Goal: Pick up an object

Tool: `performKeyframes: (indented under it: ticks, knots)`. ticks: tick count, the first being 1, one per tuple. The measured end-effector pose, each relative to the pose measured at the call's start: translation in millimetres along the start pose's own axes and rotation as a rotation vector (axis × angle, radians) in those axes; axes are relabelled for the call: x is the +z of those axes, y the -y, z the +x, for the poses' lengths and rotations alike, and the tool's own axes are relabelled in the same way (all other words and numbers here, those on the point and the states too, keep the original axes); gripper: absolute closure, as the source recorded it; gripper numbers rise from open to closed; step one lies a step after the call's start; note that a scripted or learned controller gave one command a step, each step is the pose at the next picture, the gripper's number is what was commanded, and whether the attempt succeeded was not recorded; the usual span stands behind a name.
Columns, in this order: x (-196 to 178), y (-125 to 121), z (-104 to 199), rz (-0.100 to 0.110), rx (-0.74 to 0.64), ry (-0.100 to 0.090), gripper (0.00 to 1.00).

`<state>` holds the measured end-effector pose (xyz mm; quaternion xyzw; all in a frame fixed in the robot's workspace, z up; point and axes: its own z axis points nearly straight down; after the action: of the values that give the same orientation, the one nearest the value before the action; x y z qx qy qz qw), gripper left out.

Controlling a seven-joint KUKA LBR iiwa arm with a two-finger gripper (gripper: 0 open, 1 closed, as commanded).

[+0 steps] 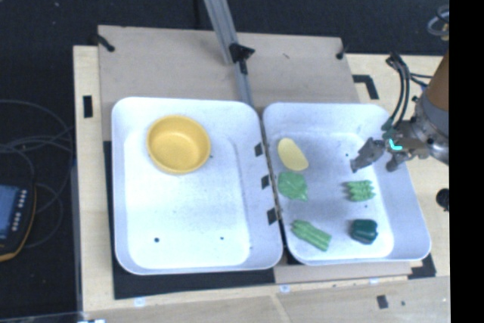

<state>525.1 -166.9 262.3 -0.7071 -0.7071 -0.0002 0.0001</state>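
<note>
The right bin (pixel 333 116) holds several small objects: a pale yellow oval piece (pixel 292 153), a light green lumpy piece (pixel 292 186), a ridged light green piece (pixel 359 191), a long green pod (pixel 311 234) and a dark green pepper (pixel 364 231). My gripper (pixel 376 161) hangs over the right side of this bin, just above and behind the ridged green piece. Its two dark fingers stand apart with nothing between them. A cyan light glows on the gripper body.
In the left bin (pixel 189 238) a yellow bowl (pixel 178 144) sits at the back left. A grey metal rail (pixel 215 0) slants down from the top to the gap between the bins. A handheld pendant (pixel 13 219) lies far left.
</note>
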Motion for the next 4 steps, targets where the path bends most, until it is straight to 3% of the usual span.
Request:
performKeyframes:
  ticks: [1, 4]
  knots:
    - [0, 0, 0, 0.000, 0.000, 0.000, 0.00]
    - [144, -3, 7, 0.003, 0.001, 0.000, 0.00]
